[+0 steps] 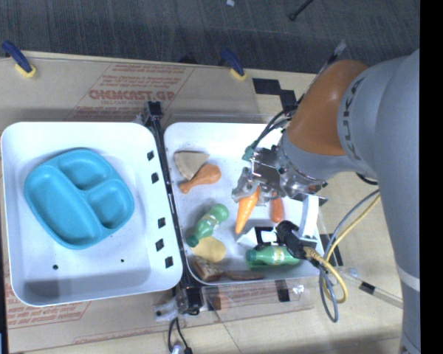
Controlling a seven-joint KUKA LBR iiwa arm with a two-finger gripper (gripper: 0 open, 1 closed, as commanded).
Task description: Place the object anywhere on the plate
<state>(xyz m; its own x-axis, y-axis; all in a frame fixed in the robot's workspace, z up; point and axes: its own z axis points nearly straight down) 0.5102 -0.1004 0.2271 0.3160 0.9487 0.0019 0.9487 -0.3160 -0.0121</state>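
Your claw [252, 190] hangs over the right bin [229, 135], at about 3 o'clock in the frame, with a carrot [245, 211] standing tilted right under it, thick end up against the fingers, tip pointing to 7 o'clock. It reads as clenched on the carrot, lifted clear of the other toys, though the arm's bulk hides part of the fingers. The plate [77, 196], blue and three-parted, lies in the left bin [29, 271] at 9 o'clock, well apart from the carrot. Step in hand, as you may judge it: pick done, carry not yet made. Next move calls for height enough to clear the wall between the bins, a run toward 9 o'clock, then release over any compartment. Watch the grip; it looks slight.
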